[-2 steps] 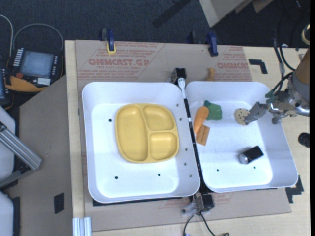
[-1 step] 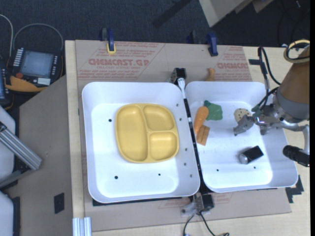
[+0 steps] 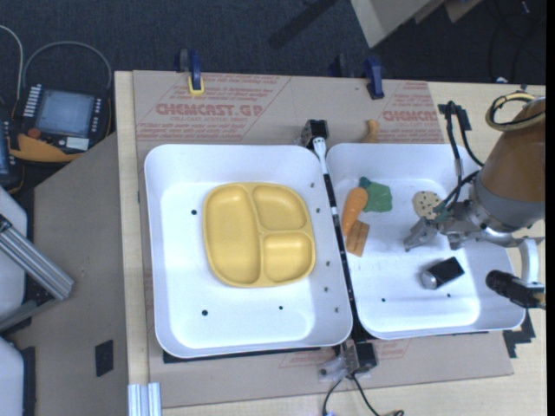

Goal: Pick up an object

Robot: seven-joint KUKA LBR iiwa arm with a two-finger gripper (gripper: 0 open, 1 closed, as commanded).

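In the right bin (image 3: pixel 408 315) my gripper (image 3: pixel 435 237) hangs low over the middle of the floor, its two grey fingers spread open with nothing between them. A small black and silver object (image 3: pixel 442 272) lies just in front of it, apart from the fingers. Just behind the gripper lies a round tan perforated disc (image 3: pixel 424 202). A toy carrot (image 3: pixel 355 206) with a green top (image 3: pixel 377 195) sits by the bin's left wall, with a small brown block (image 3: pixel 357 237) below it.
The left bin (image 3: pixel 173 310) holds a yellow divided plate (image 3: pixel 258 232). A black cable (image 3: pixel 457 141) runs along the right bin's far right side. The arm's orange band (image 3: pixel 520 154) is above the bin's right edge.
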